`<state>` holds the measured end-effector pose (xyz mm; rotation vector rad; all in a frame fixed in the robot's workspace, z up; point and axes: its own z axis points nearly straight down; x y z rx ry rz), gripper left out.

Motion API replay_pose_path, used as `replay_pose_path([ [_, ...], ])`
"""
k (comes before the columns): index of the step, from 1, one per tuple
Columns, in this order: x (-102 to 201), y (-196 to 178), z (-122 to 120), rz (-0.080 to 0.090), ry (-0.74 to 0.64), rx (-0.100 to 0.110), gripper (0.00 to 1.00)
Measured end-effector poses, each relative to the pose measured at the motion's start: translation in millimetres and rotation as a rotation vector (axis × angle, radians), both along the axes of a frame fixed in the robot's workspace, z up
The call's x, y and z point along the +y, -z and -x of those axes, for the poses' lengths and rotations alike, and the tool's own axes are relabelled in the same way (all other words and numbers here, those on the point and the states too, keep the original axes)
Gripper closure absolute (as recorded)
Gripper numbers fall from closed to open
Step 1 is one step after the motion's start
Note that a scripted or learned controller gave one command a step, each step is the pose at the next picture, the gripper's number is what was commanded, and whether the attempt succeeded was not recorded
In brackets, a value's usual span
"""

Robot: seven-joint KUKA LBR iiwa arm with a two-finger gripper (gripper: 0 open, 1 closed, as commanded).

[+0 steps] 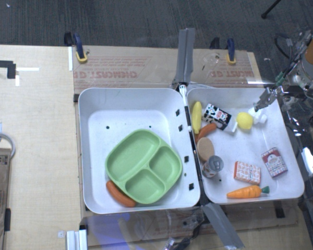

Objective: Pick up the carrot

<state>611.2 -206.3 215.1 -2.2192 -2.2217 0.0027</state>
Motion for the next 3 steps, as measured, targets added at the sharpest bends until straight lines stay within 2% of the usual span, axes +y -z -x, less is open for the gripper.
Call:
replay_pose_path([
  [1,44,124,33,0.0,0.125,0.0,0.0],
  [2,23,89,-16,0.002,-0.538,-0.005,0.0],
  [3,64,124,84,-0.002,-0.655,-0.001,0.0],
])
